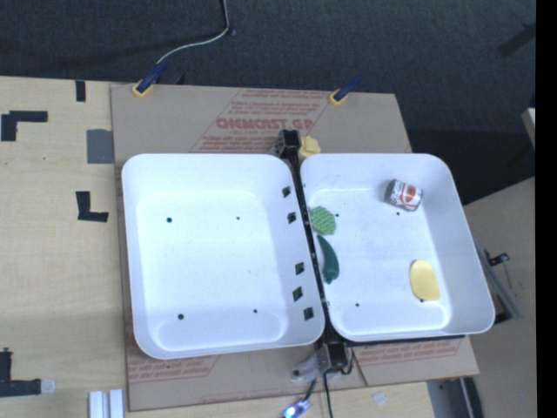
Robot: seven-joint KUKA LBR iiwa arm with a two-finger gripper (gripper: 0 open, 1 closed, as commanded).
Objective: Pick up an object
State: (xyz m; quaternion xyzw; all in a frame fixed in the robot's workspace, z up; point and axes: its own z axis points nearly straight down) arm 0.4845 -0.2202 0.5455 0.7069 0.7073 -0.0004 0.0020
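Note:
The right bin [452, 233] holds three objects. A small red and silver can [404, 195] lies on its side near the bin's far right corner. A yellow oval piece [424, 279] rests near the front right. A green leafy item [325, 238] stretches along the bin's left wall, its lighter part toward the back and its darker part toward the front.
The left bin [139, 233] sits beside the right one, joined along a black clipped seam [300, 251]. Both rest on a brown board [252, 120] on a wooden bench. A cable [218, 24] runs across the dark floor behind.

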